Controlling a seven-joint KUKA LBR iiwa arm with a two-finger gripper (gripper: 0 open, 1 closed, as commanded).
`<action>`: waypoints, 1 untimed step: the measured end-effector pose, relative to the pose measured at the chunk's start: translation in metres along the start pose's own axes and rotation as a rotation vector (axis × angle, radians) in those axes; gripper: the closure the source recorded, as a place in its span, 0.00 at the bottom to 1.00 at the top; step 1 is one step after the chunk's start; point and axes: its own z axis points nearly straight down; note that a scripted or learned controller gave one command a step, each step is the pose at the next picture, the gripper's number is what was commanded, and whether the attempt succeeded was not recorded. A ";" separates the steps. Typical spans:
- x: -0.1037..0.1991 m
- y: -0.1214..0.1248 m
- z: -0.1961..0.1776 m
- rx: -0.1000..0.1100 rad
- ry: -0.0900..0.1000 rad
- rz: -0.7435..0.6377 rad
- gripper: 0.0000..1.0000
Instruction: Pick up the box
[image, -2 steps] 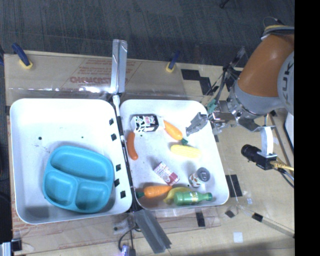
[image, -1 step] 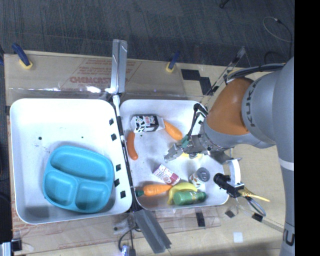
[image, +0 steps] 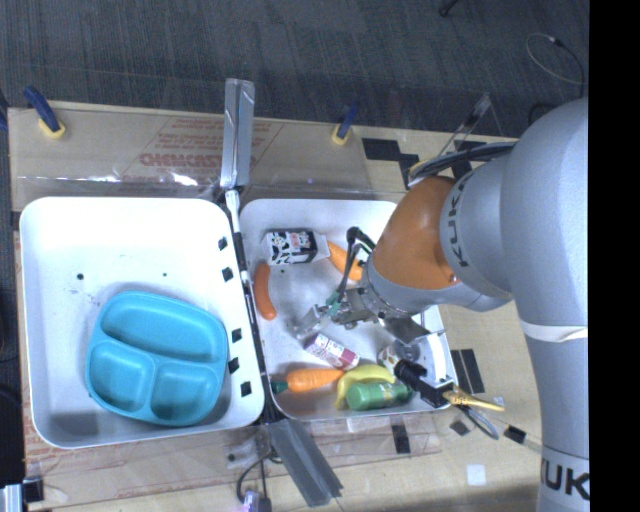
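The box, white with black markings, lies at the rear of the right bin, beside a sausage. The gripper hangs low over the bin centre, apart from the box; whether it is open cannot be determined. A blue tray occupies the left bin.

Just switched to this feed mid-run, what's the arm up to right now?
The arm reaches from the right over the right bin, its gripper low among the clutter. The box, a small black-and-white carton, lies untouched near the bin's far edge. Around the gripper lie an orange sausage, a carrot, a green bottle and a small pink-labelled packet. The left bin holds a blue divided tray.
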 end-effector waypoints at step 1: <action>0.000 0.000 -0.010 0.001 -0.001 -0.005 1.00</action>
